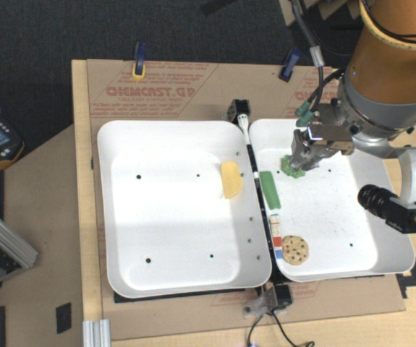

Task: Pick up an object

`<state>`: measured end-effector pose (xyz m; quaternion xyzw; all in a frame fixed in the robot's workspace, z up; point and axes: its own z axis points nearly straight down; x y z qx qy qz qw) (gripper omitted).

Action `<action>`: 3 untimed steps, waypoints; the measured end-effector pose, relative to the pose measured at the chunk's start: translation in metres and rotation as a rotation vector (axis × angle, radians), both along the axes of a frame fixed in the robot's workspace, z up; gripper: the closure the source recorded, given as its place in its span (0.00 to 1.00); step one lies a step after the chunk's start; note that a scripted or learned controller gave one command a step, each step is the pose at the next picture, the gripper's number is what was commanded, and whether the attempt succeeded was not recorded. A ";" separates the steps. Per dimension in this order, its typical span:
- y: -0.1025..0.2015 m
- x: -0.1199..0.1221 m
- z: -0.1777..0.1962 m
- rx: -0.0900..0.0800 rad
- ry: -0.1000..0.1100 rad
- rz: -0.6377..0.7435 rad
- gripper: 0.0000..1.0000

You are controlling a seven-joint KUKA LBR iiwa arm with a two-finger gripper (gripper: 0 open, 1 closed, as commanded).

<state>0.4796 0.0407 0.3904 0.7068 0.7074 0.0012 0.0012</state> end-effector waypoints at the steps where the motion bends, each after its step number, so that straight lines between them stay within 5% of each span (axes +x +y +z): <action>1: 0.008 0.000 0.008 0.000 0.000 0.000 1.00; 2: -0.028 0.046 0.003 -0.001 -0.001 -0.005 1.00; 3: -0.026 0.044 0.015 0.000 -0.004 -0.002 1.00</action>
